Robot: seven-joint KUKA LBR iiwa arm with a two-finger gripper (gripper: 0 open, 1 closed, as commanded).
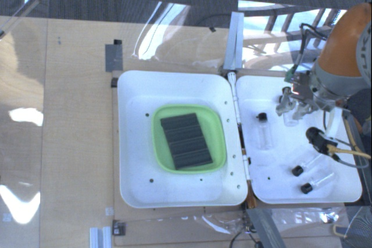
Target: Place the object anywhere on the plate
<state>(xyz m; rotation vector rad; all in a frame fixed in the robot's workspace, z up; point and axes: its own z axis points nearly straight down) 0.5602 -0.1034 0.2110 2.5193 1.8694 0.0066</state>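
Left bin point(133, 142): I see a white shallow bin on the worktop point(64, 125), sitting toward the worktop's middle.
Plate point(218, 145): a green square plate with rounded corners lies flat in the centre of the left bin.
Dark block point(186, 140): a dark grey ribbed slab rests on the plate, turned slightly against the plate's edges and covering most of its middle.
Right bin point(349, 186): white, touching the left bin along their shared edge.
Vials: I count three clear vials with black caps in the right bin. One vial point(263, 130) lies near that bin's left edge, cap toward the far side. A second vial point(308, 164) and a third vial point(317, 182) lie close together near the bin's near right corner.
Arm point(349, 49): grey with an orange band, over the far right corner of the right bin.
End effector point(292, 107): it hangs over the far part of the right bin, apart from the left vial; I cannot tell how it is set.
Cable point(331, 145): a black-ended lead runs in from the right over the right bin.
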